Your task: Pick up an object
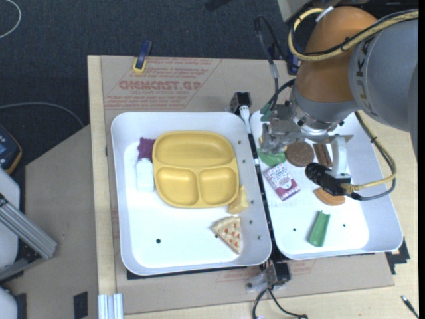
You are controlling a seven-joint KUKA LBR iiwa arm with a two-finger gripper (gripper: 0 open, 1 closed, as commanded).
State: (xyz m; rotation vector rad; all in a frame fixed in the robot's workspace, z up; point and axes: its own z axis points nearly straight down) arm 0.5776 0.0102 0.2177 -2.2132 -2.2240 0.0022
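Cardboard (166,78) under the two white bins reads "CHEMCAST G.P" in red print. The grey KUKA arm (392,65), orange-banded, reaches in from the right and bends down over the right bin's (378,234) far left corner, its gripper (273,138) low above a green object (271,157); finger opening cannot be told. A pink printed packet (281,181), lettering unreadable, lies just beside. A yellow divided tray (196,168) fills the left bin's (126,198) middle.
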